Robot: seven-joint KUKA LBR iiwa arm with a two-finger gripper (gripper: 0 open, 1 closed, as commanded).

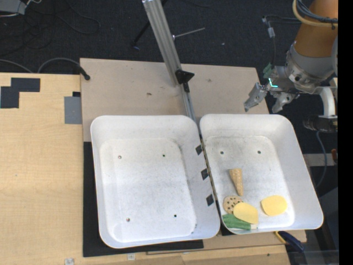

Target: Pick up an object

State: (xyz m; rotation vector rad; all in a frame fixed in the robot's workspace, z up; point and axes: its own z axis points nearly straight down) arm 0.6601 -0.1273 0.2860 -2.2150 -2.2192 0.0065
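Nearest the camera, right bin [298, 164], near-left corner: a small cluster of objects. Green leafy piece [236, 222] sits at the bin's near edge, partly under a yellow oval piece [246, 212]. Touching that, a small round tan piece with holes [229, 203]. Just beyond it, a tan cone [236, 180], tip pointing toward the near edge. A second yellow piece [274, 205] lies a bit to the right, apart from the cluster. What exactly these are is hard to make out at this size; they look like toy food.

Left bin [110, 148] sits beside the right one, the rims touching along the middle, with dark clips along the seam. Small dark dots in the floors of both bins.

Further back, bare board [132, 87] behind the bins, and a slanted aluminium bar [165, 43] running from the top down to the seam between the bins.

Farthest, upper right: the arm, orange band and grey wrist, cut off by the top and right edges. Gripper [268, 99] hangs past the far rim of the right bin, above the board edge, well apart from all the objects. Fingers [255, 100] point down and toward the left; they look spread apart with nothing between them, though the far finger blends into dark background. A small green light shows on the wrist.
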